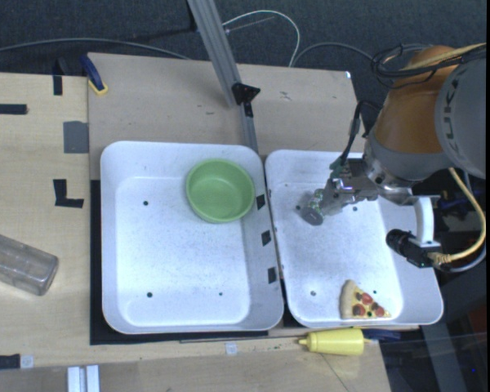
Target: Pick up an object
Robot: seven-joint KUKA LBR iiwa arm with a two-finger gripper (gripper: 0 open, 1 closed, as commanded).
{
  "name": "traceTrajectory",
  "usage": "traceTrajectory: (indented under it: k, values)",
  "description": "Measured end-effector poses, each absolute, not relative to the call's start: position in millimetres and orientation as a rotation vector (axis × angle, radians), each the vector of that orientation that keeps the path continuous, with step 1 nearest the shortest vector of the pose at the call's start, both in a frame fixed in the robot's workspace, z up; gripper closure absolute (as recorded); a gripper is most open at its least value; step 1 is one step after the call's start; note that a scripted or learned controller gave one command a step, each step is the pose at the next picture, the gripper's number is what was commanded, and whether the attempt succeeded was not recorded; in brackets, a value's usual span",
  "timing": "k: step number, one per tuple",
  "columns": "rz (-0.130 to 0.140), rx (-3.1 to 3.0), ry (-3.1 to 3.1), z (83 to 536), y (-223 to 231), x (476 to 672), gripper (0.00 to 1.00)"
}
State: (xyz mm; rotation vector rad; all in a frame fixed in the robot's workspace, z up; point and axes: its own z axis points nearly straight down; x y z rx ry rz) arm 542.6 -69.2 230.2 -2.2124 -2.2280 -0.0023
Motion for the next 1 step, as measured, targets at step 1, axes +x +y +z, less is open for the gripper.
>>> traceTrajectory:
  k: [1]
  values:
    - [0.001,-2.211,-2.228,229.3,-11.6,534.9,1.0]
